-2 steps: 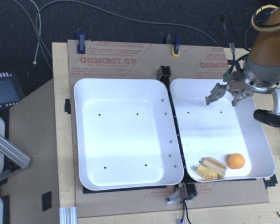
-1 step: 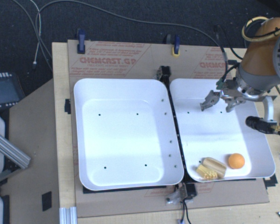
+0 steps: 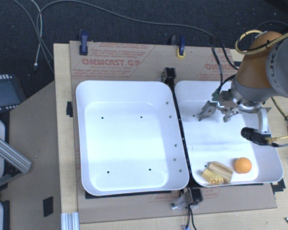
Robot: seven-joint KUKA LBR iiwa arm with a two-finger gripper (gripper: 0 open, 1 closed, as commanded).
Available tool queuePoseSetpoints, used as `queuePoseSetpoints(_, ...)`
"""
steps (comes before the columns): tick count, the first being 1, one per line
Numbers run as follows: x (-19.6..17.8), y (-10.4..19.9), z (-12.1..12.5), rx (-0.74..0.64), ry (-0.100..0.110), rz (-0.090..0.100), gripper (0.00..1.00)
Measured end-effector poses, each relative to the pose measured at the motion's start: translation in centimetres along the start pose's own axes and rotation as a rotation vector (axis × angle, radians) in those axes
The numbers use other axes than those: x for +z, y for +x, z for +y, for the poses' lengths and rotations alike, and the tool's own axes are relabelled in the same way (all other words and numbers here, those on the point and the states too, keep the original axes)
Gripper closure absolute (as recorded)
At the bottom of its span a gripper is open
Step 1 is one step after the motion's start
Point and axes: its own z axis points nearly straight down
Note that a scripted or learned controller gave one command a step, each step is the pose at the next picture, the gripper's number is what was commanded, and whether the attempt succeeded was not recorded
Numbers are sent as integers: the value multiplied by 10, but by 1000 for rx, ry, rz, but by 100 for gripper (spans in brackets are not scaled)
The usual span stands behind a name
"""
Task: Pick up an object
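My gripper (image 3: pixel 216 113) hangs over the upper part of the right bin (image 3: pixel 201 147), its two fingers spread apart with nothing between them. An orange ball (image 3: pixel 243 165) rests near the right bin's front right corner. Beside it, to the left, lie a tan bread-like piece (image 3: pixel 221 167) and a yellow corn-like piece (image 3: pixel 212 177), touching each other at the front rim. These things sit well below the gripper in the view, apart from it.
The left bin (image 3: pixel 129 176) stands next to the right one, sharing a black divider (image 3: pixel 180 128). Both rest on a brown board (image 3: pixel 115 61) with blue clamps (image 3: pixel 83 41) at the far edge. Cables run across the dark floor behind.
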Motion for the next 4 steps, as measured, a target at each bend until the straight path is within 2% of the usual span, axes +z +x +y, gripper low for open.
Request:
queuePoseSetpoints(1,34,0,-1,0,-1,0,0)
queuePoseSetpoints(2,22,0,1,0,-6,-1,100)
queuePoseSetpoints(3,-35,5,-6,0,-9,-1,100)
queuePoseSetpoints(4,-92,-4,-5,1,-10,-2,100)
